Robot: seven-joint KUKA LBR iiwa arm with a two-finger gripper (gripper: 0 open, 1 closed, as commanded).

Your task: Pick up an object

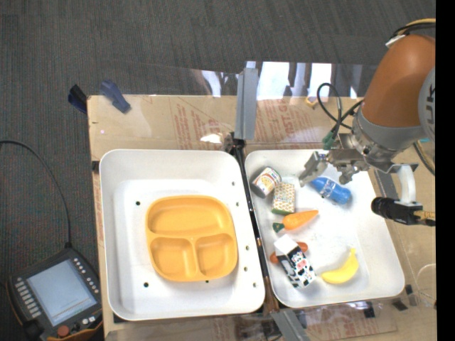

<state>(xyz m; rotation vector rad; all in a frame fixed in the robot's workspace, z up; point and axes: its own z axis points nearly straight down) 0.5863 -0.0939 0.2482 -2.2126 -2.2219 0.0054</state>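
Reaching in: the grey arm with the orange band [402, 84] is seen entering from the right, above the far right part of the right-hand shallow white bin [384, 251].
Gripper: the two-finger gripper [328, 170] is held over the far half of that bin, just beside the blue plastic object [333, 190].
Fingers: one finger [313, 167] is angled out to the left; they appear spread, and nothing is seen between them.
Blue object: it lies on the bin floor near the right wall, partly under the gripper.
Can: a small silver tin with a printed label [265, 182] lies on its side near the bin's left wall.
Packet: a small patterned yellow-green packet [284, 197] is placed just beside the tin.
Carrot: an orange toy carrot with a green end [297, 220] lies near the bin's middle.
Carton: a black-and-white cow-print carton [295, 263] lies towards the near edge, with a small red piece touching it.
Banana: a yellow toy banana [340, 269] lies near the carton, to its right.
Left bin: the left-hand shallow white bin [121, 190] holds a yellow three-compartment plastic tray [191, 236].
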